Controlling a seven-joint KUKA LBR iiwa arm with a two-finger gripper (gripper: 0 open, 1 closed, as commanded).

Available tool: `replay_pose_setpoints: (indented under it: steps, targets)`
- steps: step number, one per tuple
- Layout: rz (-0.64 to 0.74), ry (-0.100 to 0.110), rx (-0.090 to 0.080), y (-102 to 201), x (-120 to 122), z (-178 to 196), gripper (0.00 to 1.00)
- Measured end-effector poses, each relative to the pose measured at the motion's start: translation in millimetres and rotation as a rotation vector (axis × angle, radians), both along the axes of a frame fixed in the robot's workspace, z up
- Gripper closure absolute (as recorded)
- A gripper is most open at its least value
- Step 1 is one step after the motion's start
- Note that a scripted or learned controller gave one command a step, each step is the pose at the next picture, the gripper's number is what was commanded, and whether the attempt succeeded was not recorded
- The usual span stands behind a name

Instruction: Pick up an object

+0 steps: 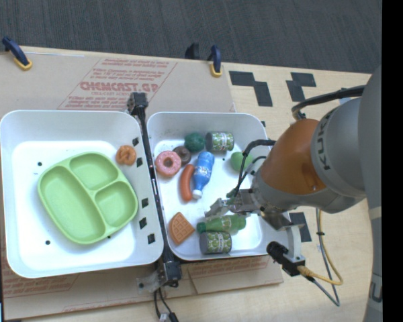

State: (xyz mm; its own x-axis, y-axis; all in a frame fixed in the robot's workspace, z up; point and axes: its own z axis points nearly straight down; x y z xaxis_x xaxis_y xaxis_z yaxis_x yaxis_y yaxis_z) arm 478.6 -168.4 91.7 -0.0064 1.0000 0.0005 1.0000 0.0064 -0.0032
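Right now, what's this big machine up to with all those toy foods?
A grey and orange robot arm is reaching from the right into the right-hand bin, which holds a jumble of toy food. Its gripper is low over a green bottle near the bin's front edge, next to a can and a waffle-like piece. It is meant to pick something up, but I cannot tell that it has hold of anything. The left bin holds a green divided plate and a small doughnut.

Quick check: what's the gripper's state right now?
Gripper: low in the right bin, just above the green bottle; open or closed cannot be told.
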Motion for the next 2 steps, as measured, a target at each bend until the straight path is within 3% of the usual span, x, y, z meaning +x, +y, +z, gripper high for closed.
replay_pose_setpoints:
  steps: [1, 2]
  targets:
    - [0.006, -0.002, -0.001, 0, 2, 11, 1.00]
    - [0.000, -0.004, 0.000, 36, 75, 100, 1.00]
